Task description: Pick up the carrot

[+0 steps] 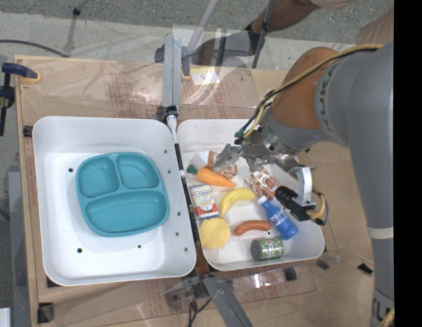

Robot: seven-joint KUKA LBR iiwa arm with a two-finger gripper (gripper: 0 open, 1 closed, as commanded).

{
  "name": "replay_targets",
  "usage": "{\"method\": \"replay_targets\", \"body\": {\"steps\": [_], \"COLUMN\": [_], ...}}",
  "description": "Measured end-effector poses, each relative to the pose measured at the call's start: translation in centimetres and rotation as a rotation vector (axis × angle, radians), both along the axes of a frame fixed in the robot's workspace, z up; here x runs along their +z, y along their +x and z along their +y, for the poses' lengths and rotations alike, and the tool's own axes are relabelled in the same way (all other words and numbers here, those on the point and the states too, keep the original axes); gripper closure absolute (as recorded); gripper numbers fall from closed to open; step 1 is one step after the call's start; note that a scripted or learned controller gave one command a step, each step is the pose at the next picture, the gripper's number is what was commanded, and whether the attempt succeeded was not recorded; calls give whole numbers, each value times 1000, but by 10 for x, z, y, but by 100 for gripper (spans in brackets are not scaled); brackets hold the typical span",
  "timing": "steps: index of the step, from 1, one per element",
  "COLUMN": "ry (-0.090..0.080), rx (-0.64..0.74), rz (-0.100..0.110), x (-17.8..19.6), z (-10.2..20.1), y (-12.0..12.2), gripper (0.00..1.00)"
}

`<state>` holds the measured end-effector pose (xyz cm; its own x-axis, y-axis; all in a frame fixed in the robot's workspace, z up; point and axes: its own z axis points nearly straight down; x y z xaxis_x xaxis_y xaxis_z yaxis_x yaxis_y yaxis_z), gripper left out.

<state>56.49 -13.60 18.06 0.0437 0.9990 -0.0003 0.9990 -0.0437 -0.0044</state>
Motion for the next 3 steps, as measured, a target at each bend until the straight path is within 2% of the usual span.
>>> {"method": "replay_targets", "body": {"steps": [1,2,3], "ry": [-1,1,13], "rx": [-130,-72,284], "rz": [-2,-2,48], "x": [-95,-93,-98], "z": [11,12,8], "y": [-4,52,70], "gripper": [0,0,0]}}
